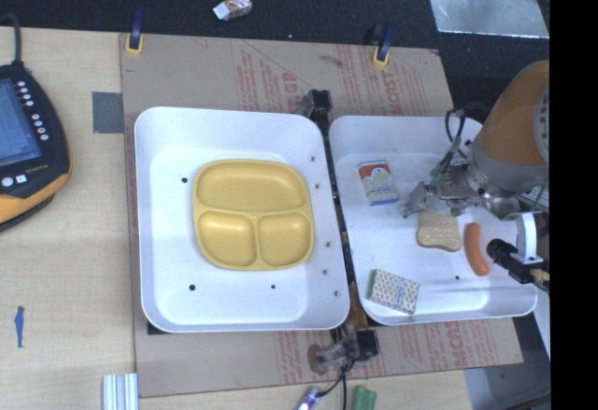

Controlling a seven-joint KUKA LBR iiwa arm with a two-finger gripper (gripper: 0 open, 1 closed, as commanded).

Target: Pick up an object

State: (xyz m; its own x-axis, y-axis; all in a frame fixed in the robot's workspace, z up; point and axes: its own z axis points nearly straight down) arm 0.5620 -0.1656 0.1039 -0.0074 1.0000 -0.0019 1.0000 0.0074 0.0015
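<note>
My gripper (420, 201) hangs low over the right bin (505, 307), at the end of the grey and orange arm that comes in from the right. It sits just above the top edge of a tan bread slice (438, 233). An orange-red sausage (476, 249) lies right of the bread. A small red, white and blue box (377, 182) lies to the gripper's left. A green patterned packet (393, 291) rests near the bin's front wall.
The left bin (159, 212) holds a yellow divided plate (253, 213). A teach pendant (23, 142) lies on the bench at the far left. A small wrapped item (233, 7) lies on the dark floor beyond the bench.
</note>
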